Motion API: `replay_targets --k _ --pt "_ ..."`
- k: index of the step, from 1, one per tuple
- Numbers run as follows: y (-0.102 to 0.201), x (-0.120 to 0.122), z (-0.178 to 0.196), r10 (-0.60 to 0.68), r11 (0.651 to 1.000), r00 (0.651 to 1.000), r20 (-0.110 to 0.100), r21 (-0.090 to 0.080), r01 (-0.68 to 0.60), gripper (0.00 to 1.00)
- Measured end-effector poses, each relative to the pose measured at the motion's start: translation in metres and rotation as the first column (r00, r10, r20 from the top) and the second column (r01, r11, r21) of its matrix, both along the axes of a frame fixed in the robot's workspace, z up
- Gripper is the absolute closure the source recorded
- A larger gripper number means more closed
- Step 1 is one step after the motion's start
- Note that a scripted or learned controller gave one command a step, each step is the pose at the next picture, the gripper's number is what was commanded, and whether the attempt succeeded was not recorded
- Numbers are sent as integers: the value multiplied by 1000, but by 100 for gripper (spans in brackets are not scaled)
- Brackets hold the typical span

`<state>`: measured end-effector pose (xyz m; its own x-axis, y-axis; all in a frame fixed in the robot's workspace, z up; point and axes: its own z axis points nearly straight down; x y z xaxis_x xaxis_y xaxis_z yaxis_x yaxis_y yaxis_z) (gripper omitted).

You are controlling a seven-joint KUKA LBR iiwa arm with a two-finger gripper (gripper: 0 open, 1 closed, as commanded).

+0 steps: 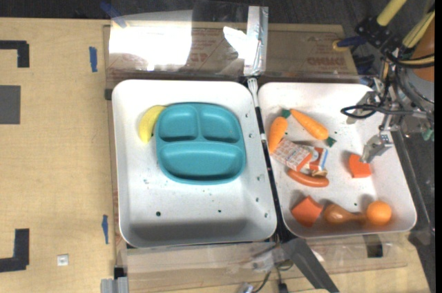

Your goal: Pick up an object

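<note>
A wooden bench point(55, 146) fills the frame, carrying two shallow white bins side by side. The left bin point(193, 215), at centre frame, holds a teal divided plate point(200, 143) with three compartments; a yellow banana point(147, 122) peeks out from under the plate's upper-left edge. The right bin point(397, 188) holds a scatter of toy food. Two orange carrots lie toward its upper left: one carrot point(310, 124) slanting down to the right, a second carrot point(277, 133) just beside the bin's left wall. Below them sit a crumpled printed packet point(298, 155) and, touching it, a red sausage point(308, 179). Along the bin's lower edge rest an orange block point(306, 210), a brown piece point(337, 215) and an orange ball point(378, 213). The robot arm enters at the frame's right edge, its gripper point(375, 148) low over the right bin, just above and beside a small red-orange wedge point(360, 166). How wide the claw stands cannot be told here.
</note>
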<state>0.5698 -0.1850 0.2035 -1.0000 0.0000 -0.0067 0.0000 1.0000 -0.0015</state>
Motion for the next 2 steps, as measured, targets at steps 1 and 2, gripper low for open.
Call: replay_targets --k 1,2 --pt "11 12 -97 -111 994 994 20 -4 111 0" --pt "73 2 -114 -262 965 965 4 4 262 0"
